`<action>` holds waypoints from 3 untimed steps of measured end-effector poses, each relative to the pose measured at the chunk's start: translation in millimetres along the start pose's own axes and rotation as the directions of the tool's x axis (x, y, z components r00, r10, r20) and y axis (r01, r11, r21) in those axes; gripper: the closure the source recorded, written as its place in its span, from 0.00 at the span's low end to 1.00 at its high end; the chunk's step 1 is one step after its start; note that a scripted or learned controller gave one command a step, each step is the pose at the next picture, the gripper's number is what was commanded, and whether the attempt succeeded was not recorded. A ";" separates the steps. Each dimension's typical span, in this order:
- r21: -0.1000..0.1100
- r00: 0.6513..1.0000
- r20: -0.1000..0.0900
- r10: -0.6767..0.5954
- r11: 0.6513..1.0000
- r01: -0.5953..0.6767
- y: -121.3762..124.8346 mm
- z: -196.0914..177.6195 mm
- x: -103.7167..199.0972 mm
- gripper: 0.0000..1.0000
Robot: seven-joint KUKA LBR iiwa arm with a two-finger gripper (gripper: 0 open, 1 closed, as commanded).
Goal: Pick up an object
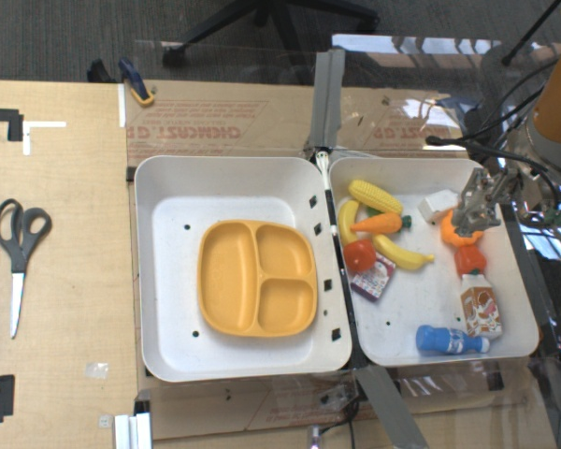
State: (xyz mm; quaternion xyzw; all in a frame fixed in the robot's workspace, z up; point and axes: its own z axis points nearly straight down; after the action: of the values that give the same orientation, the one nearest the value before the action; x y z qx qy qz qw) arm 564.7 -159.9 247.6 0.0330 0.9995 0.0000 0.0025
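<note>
The tool (471, 215) is hanging low over the right bin (407, 330), directly above an orange piece (462, 234) near that bin's right wall; whether it is gripping that piece, I cannot tell; a corn cob (374, 195), a carrot (381, 223), a banana (401, 253), a carton (480, 309) and a blue bottle (451, 341) are lying around it; a yellow divided plate (257, 278) is sitting in the left bin (159, 279); scissors (20, 251) are lying on the tabletop (56, 344).

Mirrored red print on cardboard sheet (215, 120), possibly "CHEMICAL GR", carton (480, 309) label illegible
</note>
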 end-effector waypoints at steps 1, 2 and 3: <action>0.000 1.000 -0.001 0.000 1.000 0.000 -0.2 0.3 0.2 0.00; 0.000 0.997 -0.001 0.074 0.997 -0.074 24.2 154.9 -8.2 0.00; 0.002 0.946 -0.004 0.324 0.946 -0.324 60.9 155.5 -1.9 0.00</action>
State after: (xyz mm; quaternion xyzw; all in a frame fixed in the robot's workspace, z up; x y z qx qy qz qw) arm 571.5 -99.3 92.1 0.1965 0.9805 -0.0001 0.0004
